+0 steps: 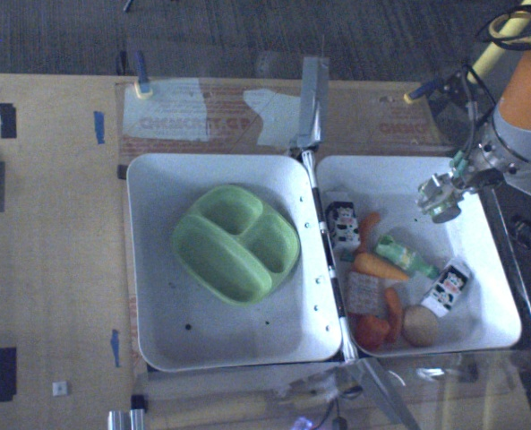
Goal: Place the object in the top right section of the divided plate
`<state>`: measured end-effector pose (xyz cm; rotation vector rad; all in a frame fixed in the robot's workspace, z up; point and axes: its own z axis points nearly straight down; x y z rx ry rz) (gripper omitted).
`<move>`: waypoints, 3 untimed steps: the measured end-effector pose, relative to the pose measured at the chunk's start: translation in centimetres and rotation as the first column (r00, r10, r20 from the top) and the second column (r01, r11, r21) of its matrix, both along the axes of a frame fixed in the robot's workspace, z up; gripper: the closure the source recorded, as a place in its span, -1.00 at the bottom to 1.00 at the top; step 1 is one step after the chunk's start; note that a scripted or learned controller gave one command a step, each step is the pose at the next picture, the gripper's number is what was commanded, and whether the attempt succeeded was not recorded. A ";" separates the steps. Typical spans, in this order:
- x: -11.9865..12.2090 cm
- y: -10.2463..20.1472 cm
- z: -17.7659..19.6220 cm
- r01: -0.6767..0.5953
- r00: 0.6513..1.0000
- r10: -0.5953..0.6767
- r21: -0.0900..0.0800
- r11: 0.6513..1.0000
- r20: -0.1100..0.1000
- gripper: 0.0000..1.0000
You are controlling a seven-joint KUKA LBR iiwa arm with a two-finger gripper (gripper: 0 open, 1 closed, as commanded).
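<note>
While I am scanning from the left, the table [59, 240] is showing bare wood with blue tape marks, and the left bin [158, 330] is holding the green divided plate [236, 243], which is sitting tilted so that its sections are running diagonally and all of them are lying empty. Moving across the divider, the right bin [489, 321] is carrying a small pile: a black-and-white carton [342, 225] near the bin's left wall, a carrot [380, 266] beside a green packet [406, 256], a second cow-patterned carton [448, 288], a red piece [371, 330] and a brownish potato-like lump [419, 325]. My end effector [439, 197] is hovering over the upper right part of that bin, well apart from the pile, and I cannot tell whether it is wide or narrow; nothing is showing between its tips, so I am judging that no object is picked yet and the task's thing is lying among that pile. The risks I am weighing: the items are crowding one another, so a descent could be pinching two at once or knocking one aside, and the plate's tilt could be misleading me about which compartment counts as top right.
</note>
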<state>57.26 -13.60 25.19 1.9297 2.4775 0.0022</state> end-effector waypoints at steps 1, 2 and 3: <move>4.6 6.8 -2.1 0.062 0.998 -0.062 0.000 0.998 0.002 1.00; 9.5 11.7 -2.0 -0.008 1.000 0.008 -0.001 1.000 0.002 1.00; 3.9 20.4 -2.1 -0.023 1.000 0.023 0.000 1.000 -0.001 1.00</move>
